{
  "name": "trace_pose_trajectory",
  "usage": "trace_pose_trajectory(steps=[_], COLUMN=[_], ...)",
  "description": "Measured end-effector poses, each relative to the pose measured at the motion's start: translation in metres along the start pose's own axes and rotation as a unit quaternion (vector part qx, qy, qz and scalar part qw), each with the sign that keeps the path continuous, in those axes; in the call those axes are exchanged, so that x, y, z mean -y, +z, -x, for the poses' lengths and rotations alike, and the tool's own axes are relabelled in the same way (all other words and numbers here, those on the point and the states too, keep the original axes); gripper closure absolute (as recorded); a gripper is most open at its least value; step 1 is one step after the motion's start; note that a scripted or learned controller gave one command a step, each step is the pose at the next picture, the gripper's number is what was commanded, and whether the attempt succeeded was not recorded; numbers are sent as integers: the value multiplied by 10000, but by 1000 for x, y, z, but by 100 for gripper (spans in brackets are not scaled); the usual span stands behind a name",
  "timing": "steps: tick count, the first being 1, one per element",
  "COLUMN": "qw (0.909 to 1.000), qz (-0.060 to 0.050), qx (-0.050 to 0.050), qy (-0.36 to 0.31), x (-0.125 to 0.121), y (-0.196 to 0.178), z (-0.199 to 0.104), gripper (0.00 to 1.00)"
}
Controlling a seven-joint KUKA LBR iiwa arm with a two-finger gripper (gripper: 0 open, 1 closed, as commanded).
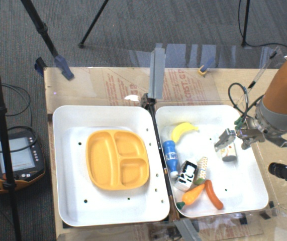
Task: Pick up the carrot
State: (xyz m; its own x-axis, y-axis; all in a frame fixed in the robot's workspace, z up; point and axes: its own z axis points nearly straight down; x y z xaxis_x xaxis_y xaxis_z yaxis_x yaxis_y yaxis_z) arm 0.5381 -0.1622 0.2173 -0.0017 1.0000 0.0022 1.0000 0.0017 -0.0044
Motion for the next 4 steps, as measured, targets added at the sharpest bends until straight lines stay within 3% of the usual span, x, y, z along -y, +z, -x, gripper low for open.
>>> trace_pose_trajectory(steps=[1, 2, 3, 4], qw=[9494, 9359, 9351, 8540], qz=[9, 182, 183, 139], qx=[5, 130, 141, 127], qy=[-3142, -3515, -3535, -5199], x=[22, 50, 50, 51], y=[75, 115, 115, 119], z=[-42, -63, -67, -66], gripper=[0, 0, 0, 0])
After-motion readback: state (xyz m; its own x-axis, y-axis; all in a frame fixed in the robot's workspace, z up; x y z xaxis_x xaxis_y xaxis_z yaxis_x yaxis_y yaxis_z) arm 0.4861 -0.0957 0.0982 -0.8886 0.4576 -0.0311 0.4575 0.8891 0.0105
